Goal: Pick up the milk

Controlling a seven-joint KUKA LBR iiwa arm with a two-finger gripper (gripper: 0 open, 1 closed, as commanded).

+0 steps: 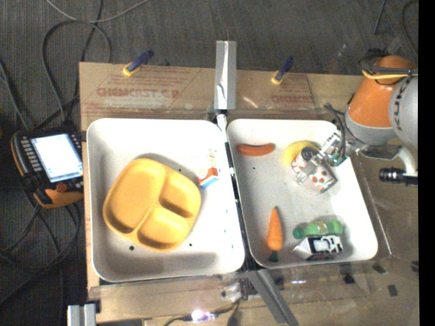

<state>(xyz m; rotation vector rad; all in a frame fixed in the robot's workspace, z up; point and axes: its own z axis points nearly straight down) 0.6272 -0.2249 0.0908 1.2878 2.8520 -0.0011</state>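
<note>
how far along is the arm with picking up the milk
Done: the grey arm's gripper has reached into the right white bin, near the yellow banana and a small white carton with red spots. In hand: nothing visibly gripped. Left: the white and black milk carton lies untouched at the bin's front, beside the green object and the orange carrot, so the approach, grasp and lift remain.

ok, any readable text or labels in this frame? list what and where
Cardboard sheet behind the bins: faint red print, too blurred to read.
Milk carton: dark markings, too small to read.
Handheld screen left of the bench: lit, nothing readable.
Small carton in the left bin: printing unreadable.
</note>
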